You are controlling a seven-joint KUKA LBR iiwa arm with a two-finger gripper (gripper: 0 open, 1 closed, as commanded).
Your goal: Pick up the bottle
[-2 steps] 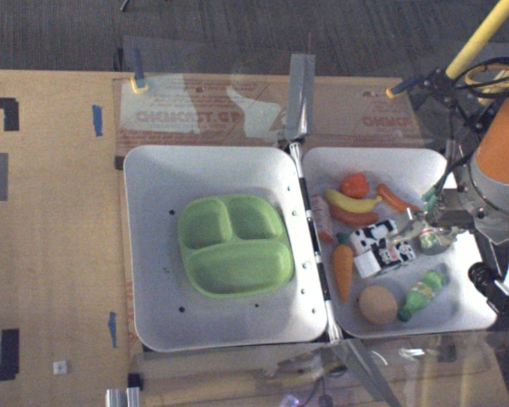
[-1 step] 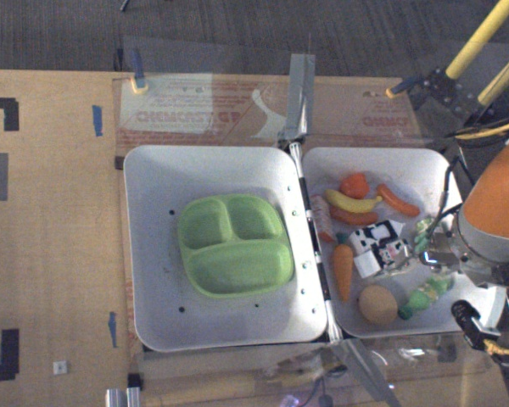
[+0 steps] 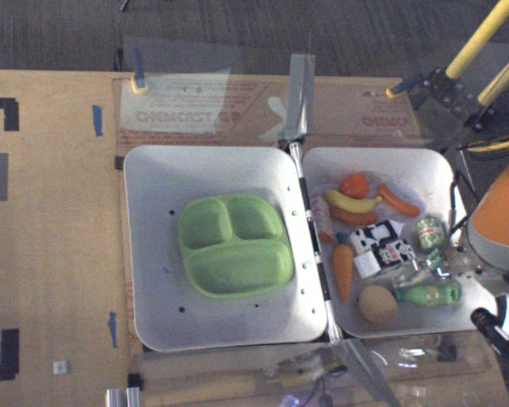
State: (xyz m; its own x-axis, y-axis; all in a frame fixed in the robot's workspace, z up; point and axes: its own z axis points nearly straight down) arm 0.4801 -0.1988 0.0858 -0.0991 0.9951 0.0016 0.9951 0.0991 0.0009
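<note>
A green bottle point(image 3: 428, 294) lies on its side near the front right of the right bin point(image 3: 437, 164), its length running left to right. My gripper point(image 3: 431, 267) reaches in from the right and hangs just behind the bottle, between it and a green can point(image 3: 428, 232). The arm's orange band point(image 3: 499, 219) shows at the right edge. Nothing is visibly held.
The right bin also holds a banana point(image 3: 353, 201), a tomato point(image 3: 354, 184), a red chili point(image 3: 397, 200), a carrot point(image 3: 343, 271), a cow-print carton point(image 3: 380, 243) and a brown potato point(image 3: 377, 304) just left of the bottle. A green divided plate point(image 3: 235, 245) sits in the left bin point(image 3: 153, 185).
</note>
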